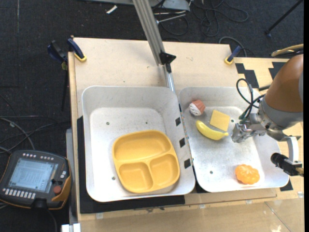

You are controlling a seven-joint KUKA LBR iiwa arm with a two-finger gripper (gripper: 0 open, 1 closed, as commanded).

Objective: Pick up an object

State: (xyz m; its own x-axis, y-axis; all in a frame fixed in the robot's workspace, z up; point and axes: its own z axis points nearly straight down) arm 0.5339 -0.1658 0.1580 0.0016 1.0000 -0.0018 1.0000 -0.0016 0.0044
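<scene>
The right bin (217,178) holds a yellow banana (211,131), a pale yellow block (220,119) just behind it, a small red and white ball (196,108) at the back left, and an orange fruit (247,174) near the front right. My gripper (238,135) hangs low over the right bin, just right of the banana's tip and the block. Its fingers point down toward the bin floor, and nothing shows between them.
The left bin (96,105) carries a yellow divided tray (146,160). A slanted metal pole (152,30) rises from between the bins. Clamps sit at the bench's back corners. A teach pendant (31,178) lies on the floor at left.
</scene>
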